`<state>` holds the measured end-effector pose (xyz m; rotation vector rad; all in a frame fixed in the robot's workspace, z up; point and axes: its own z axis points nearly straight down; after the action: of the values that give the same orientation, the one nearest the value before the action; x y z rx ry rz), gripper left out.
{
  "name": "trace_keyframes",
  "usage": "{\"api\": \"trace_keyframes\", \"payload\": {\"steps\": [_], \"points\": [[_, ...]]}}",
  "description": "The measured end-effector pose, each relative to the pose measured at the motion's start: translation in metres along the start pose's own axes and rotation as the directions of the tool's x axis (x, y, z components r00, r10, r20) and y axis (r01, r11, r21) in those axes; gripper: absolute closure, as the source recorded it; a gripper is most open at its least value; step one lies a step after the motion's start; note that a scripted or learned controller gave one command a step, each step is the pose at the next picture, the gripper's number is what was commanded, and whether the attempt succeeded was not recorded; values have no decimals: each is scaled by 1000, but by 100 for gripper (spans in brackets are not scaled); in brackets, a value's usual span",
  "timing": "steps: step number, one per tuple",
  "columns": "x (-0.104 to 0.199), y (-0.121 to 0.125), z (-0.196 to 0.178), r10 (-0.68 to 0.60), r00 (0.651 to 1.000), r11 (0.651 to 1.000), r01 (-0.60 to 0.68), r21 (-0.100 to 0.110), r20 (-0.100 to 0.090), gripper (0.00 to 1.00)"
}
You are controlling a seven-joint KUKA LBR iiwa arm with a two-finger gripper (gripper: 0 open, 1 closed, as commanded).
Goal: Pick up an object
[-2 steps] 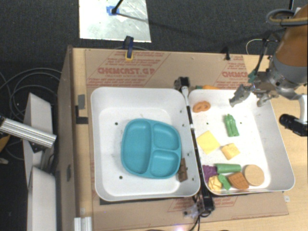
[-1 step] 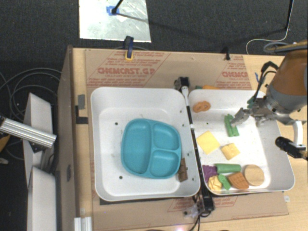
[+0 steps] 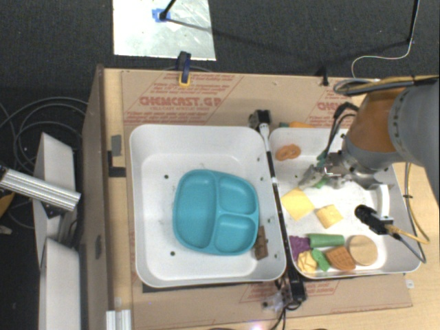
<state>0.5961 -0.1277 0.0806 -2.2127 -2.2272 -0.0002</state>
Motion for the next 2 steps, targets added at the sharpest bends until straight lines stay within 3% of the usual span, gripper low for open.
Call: {"api": "trace_keyframes", "payload": {"steps": [1, 2], "points": [[-24, -115, -3, 13, 1000, 1000, -13, 7, 1, 0], [-56, 14, -42, -1, 1000, 1000, 1, -18, 8, 0]]}}
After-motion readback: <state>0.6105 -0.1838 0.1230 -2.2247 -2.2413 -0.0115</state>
